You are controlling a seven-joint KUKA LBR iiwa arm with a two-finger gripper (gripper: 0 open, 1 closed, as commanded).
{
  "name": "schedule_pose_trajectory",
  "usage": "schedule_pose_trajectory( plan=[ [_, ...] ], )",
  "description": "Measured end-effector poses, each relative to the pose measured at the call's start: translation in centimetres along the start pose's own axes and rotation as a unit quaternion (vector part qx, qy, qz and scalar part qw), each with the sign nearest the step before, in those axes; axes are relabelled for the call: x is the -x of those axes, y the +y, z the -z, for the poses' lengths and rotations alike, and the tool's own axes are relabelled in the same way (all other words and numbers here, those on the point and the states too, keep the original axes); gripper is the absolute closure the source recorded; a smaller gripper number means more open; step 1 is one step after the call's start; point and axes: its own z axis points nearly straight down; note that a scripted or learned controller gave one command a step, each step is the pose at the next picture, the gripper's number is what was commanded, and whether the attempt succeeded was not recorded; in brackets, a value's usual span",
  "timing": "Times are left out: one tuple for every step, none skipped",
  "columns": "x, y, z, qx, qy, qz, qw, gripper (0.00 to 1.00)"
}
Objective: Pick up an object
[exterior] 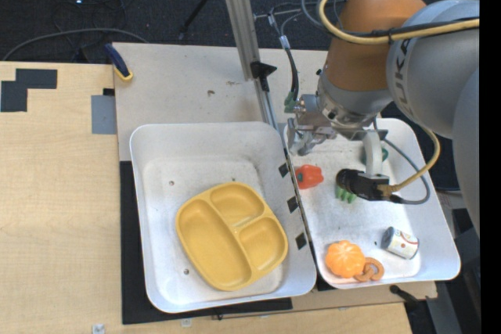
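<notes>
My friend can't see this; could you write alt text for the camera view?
A grey and orange robot arm's gripper hovers over the right white bin, near a red toy. The left bin holds a yellow divided plate.

Bench (55,192) is light wood, with 2 shallow white bins on it: left bin (149,168), right bin (430,246), maybe touching in the middle.

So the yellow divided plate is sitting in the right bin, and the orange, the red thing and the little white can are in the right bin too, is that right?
Not quite. The camera view shows the yellow divided plate in the left bin, alone there. The orange, the red thing and the little white can are in the right bin, as you said.
</notes>
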Motion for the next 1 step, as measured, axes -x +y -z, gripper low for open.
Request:
schedule_pose_trajectory(
  plan=[
    [-5.00,1.86,-0.32,0.000,0.000,0.000,1.0000,1.00]
  ],
)
